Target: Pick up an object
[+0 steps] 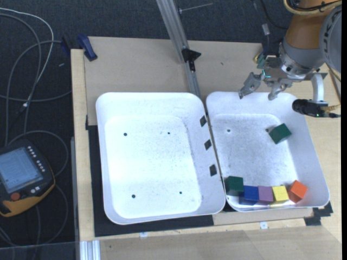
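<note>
My gripper hangs above the far rim of the right bin, fingers spread open with nothing between them. A dark green block lies alone in the right bin, below and to the right of the gripper. Along that bin's near wall runs a row of blocks: dark green, blue, purple, yellow and orange.
The left bin sits beside the right one, with black clips along the shared edge. A slanted metal rail rises behind the bins. A blue clamp lies at the bench's far left corner. A handheld pendant rests off the bench.
</note>
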`<state>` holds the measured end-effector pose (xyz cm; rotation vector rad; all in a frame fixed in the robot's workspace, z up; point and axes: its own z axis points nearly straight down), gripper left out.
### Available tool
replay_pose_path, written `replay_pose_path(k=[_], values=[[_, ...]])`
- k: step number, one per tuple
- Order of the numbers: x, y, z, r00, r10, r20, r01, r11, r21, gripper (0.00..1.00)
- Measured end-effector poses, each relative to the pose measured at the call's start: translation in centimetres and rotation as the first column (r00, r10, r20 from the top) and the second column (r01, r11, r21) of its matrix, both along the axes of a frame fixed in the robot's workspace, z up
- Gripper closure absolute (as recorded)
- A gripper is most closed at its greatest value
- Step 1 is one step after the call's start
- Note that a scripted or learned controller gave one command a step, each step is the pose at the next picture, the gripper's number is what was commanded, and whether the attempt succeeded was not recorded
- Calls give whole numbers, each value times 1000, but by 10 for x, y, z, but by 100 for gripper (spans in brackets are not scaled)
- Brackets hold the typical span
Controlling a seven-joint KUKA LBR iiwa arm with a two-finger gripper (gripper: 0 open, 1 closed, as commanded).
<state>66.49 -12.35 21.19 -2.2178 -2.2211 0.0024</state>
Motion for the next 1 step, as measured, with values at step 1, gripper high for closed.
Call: replay_pose_path(k=[1], values=[[-25,-81,-9,1000,-8,0,8,1000,-3,0]])
